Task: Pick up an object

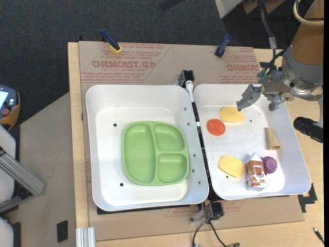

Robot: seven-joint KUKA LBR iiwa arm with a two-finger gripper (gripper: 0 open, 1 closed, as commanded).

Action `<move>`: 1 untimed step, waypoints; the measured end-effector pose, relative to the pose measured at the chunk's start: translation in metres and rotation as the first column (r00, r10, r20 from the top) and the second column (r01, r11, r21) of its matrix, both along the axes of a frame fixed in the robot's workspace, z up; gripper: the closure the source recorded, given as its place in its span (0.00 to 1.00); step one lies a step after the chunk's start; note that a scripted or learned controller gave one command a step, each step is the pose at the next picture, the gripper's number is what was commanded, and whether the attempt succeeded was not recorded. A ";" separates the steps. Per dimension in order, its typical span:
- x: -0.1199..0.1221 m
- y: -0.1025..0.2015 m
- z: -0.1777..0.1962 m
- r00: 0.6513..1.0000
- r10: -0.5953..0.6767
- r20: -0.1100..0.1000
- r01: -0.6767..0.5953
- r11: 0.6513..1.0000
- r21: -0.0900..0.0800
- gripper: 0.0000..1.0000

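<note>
Printed in red on the brown cardboard covering the counter: "CHEMCAST GP", repeated partly at the right. Two white bins side by side: left bin carrying a green divided tray; right bin scattered with a yellow piece, a red round piece, another yellow piece, a small brown carton with unreadable print, a purple object touching it, and a tan stick. Tool hovering just above the upper yellow piece, pinching nothing; spread or pressed together, cannot tell.

Green tray, red disc, purple obj., white bins.
</note>
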State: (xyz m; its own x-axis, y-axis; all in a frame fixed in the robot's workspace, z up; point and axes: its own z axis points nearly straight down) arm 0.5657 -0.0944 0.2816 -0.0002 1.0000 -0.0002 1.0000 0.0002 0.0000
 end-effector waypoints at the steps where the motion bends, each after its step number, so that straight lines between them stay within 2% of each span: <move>1: 0.044 0.111 -0.054 1.000 0.011 -0.002 -0.011 1.000 0.004 0.00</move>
State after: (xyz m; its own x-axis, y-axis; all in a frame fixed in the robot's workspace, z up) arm 0.6095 0.0166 0.2277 -0.0112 0.9999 0.0036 0.9999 0.0112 -0.0020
